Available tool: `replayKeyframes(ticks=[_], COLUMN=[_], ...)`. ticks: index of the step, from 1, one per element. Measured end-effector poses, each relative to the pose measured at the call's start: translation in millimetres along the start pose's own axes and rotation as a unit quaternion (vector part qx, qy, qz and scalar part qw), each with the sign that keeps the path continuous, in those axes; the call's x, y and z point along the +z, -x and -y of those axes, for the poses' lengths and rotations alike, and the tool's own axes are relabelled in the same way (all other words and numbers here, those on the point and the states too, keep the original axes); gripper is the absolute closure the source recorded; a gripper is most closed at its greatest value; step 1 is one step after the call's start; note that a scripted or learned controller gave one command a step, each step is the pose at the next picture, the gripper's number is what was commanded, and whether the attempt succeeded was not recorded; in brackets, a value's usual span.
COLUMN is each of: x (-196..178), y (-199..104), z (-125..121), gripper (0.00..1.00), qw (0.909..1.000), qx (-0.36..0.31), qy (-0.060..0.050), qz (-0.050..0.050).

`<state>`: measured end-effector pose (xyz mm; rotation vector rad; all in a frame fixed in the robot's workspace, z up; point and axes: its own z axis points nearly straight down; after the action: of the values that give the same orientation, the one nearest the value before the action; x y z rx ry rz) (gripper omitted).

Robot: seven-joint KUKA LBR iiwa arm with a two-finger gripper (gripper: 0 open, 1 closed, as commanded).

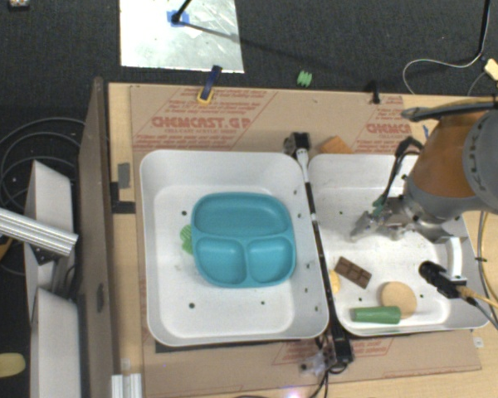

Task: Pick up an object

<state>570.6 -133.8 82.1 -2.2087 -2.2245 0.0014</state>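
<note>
Gripper (372, 222) hovers low over the right bin's (349, 181) bare floor, finger state unclear; nothing lifted yet. Chocolate bar (353, 271), bread roll (397, 296) and green stick (375, 313) lie nearer the bin's front wall.

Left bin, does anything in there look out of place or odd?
One thing: a green object is wedged under the left edge of the teal divided tray in the left bin, mostly hidden, so the tray may not sit flat.
</note>
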Motion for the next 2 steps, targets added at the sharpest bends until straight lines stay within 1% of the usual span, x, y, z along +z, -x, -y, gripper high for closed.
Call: replayKeyframes(ticks=[1, 2], x=[-25.1, -3.1], y=[46.1, 30.4], z=[-52.3, -100.6], gripper=[0.00, 0.00], qw=[1.0000, 1.0000], qx=[0.002, 0.000], qy=[0.007, 0.006], qz=[0.004, 0.002])
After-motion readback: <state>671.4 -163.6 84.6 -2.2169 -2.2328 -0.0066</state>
